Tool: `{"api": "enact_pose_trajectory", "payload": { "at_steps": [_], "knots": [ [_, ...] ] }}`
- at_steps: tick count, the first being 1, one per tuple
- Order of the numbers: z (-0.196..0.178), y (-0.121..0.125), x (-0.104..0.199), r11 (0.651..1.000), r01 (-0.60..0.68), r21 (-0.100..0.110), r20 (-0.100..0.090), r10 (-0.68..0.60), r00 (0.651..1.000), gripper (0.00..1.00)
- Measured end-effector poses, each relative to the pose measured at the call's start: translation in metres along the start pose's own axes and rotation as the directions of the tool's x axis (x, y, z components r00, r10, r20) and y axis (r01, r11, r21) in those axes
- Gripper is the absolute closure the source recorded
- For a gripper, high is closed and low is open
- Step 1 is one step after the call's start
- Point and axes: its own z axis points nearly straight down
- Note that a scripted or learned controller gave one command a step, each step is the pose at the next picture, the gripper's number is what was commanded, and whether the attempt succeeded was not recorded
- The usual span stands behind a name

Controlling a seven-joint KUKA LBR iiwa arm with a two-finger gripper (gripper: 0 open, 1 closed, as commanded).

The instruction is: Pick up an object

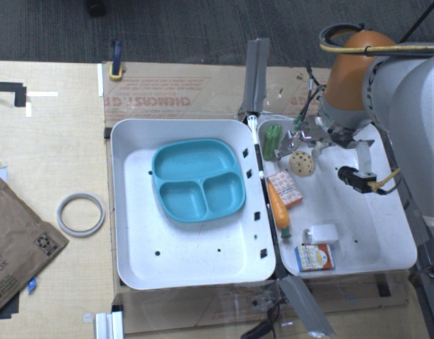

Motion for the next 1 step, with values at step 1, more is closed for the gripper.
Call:
{"api": "enact_pose_trajectory", "payload": {
  "at_steps": [1],
  "knots": [
    [0.0011, -0.0553, -0.015, 0.997, -0.075, 0.002, 0.0, 0.075, 0.997, 0.0]
  ]
}}
